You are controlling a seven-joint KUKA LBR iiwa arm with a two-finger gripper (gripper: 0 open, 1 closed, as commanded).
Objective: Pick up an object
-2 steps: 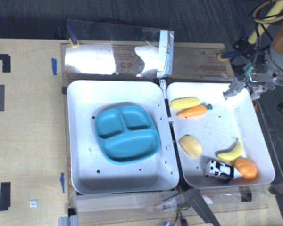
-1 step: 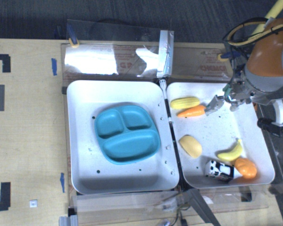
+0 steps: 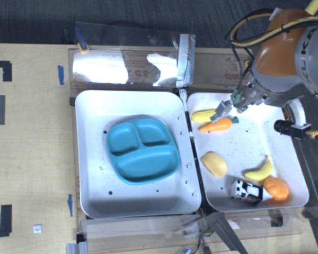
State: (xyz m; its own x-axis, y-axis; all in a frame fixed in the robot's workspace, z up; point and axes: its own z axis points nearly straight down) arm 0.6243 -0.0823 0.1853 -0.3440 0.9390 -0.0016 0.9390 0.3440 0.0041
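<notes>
1. A carrot (image 3: 216, 125), orange with a green tip, lies on its side in the upper left part of the right bin (image 3: 294, 157).
2. A yellow corn cob (image 3: 203, 115) lies just above it, touching.
3. A pale yellow potato (image 3: 214, 164) lies lower.
4. A banana (image 3: 258, 170), an orange fruit (image 3: 276, 189) and a black-and-white cow toy (image 3: 247, 191) lie close together near the bottom.

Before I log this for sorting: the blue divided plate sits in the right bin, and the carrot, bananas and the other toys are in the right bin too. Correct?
Not quite. The camera view shows the plate in the left bin, alone. The carrot, the bananas and the other toys are indeed in the right bin.
</notes>
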